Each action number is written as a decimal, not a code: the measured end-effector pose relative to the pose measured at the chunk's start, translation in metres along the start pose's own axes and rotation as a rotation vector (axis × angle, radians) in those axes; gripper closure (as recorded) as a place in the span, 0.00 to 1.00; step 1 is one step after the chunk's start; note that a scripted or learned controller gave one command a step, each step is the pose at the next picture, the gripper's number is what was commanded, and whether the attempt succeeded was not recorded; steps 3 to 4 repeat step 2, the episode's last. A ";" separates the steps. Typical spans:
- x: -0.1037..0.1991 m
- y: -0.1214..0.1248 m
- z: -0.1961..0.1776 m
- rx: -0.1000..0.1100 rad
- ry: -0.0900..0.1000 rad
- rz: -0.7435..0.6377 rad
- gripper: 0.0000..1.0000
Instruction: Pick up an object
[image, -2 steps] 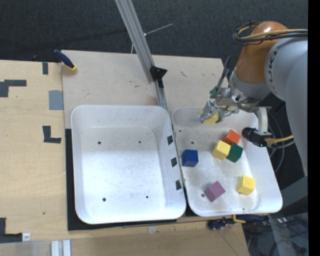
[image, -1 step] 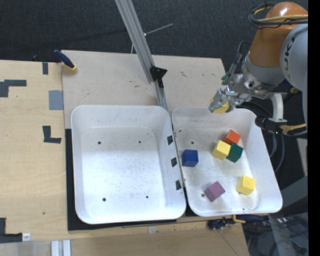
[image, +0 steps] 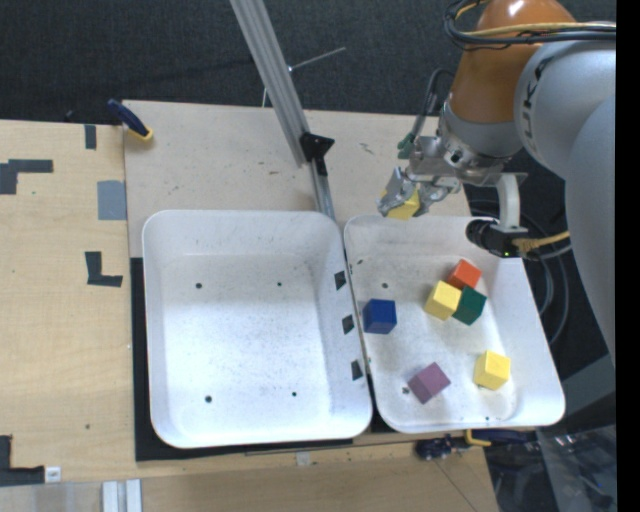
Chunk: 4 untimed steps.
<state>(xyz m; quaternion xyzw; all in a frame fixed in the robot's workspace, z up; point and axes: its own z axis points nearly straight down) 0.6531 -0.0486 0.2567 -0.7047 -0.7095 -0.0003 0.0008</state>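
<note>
Pincer (image: 408, 200) of the grey arm (image: 560, 90), seen above the far rim of the right bin (image: 520, 300); we see a yellow block (image: 405, 207) clamped between its fingers, lifted clear of the bin floor. Taking the right bin as our landmark, we find inside it a blue cube (image: 379, 316) near its left wall, an orange cube (image: 465, 273), a yellow cube (image: 443, 300) and a green cube (image: 469, 306) clustered touching toward its far right, a purple cube (image: 429, 381) near its front, and a second yellow cube (image: 492, 369) at its front right. Just left of it, touching along one edge, we note the left bin (image: 160, 250) on the surface (image: 60, 220).
</note>
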 end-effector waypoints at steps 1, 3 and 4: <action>0.047 0.006 -0.002 0.001 0.000 0.001 1.00; 0.103 0.016 0.016 0.003 -0.001 0.000 1.00; 0.103 0.016 0.016 0.003 -0.001 0.000 1.00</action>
